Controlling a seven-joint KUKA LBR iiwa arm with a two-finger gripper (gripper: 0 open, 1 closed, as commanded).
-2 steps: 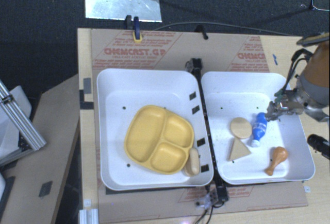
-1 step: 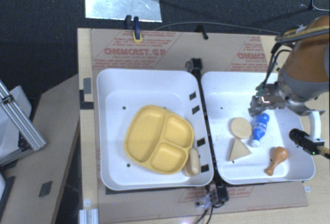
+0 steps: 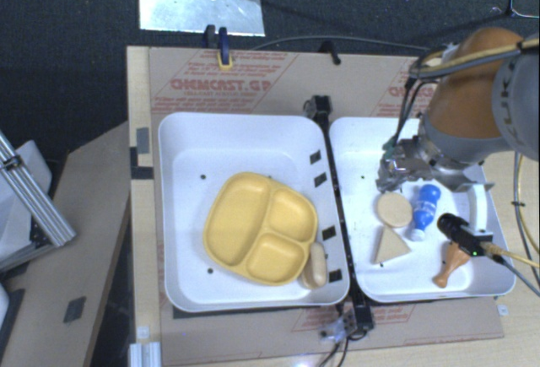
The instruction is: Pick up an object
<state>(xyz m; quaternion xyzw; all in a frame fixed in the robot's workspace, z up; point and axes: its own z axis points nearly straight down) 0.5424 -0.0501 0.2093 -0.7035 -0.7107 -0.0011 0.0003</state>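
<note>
Just beside the end effector (image 3: 391,174) — a round tan disc (image 3: 393,209).

Shallow white bins (image 3: 181,188): 2. Yellow divided plastic tray (image 3: 260,227): 1. Beige oblong roll (image 3: 316,265): 1. Tan round disc (image 3: 393,209): 1. Pale wedge (image 3: 391,246): 1. Blue-and-white bottle (image 3: 424,207): 1. Brown wooden peg (image 3: 447,267): 1.

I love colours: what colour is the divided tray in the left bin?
Divided plastic tray: plain yellow, camera view.

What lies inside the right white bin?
A round tan disc, a tan wedge, a blue-and-white tube and a brown wooden piece. The arm covers the far right part of the bin, so anything there is hidden.
</note>
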